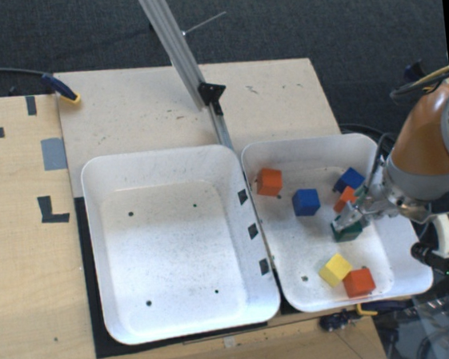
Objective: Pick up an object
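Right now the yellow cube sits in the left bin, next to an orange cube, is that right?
Not quite. The yellow cube is in the right bin, not the left one. The rest holds: it lies next to an orange cube, as the camera view shows.

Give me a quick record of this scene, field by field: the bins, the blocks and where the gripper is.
left bin: white, shallow, no blocks in it
right bin: white, holds all the blocks
orange block: far left part of the right bin
blue block: middle of the right bin
second blue block: beside the gripper
yellow block: near edge, touching the red block
gripper: low over the right bin's right side
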Action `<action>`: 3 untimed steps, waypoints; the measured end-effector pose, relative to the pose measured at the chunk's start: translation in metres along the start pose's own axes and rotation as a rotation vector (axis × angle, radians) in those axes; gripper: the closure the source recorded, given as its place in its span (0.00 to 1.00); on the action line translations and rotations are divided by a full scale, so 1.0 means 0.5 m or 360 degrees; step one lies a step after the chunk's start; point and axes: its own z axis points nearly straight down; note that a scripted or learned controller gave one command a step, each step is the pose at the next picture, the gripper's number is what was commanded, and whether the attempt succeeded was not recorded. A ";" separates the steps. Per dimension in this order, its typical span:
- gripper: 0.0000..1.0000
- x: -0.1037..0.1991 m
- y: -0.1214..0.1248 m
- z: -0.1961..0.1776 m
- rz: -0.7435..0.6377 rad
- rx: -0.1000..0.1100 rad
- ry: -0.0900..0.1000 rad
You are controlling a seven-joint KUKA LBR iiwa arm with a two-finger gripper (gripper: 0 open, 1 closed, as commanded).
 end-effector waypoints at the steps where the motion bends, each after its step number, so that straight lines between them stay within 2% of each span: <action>1: 1.00 0.018 0.001 -0.117 -0.0001 -0.0012 -0.0004; 2: 1.00 0.020 -0.004 -0.242 0.0000 -0.0015 -0.0005; 3: 1.00 0.021 -0.004 -0.238 0.0001 -0.0004 -0.0003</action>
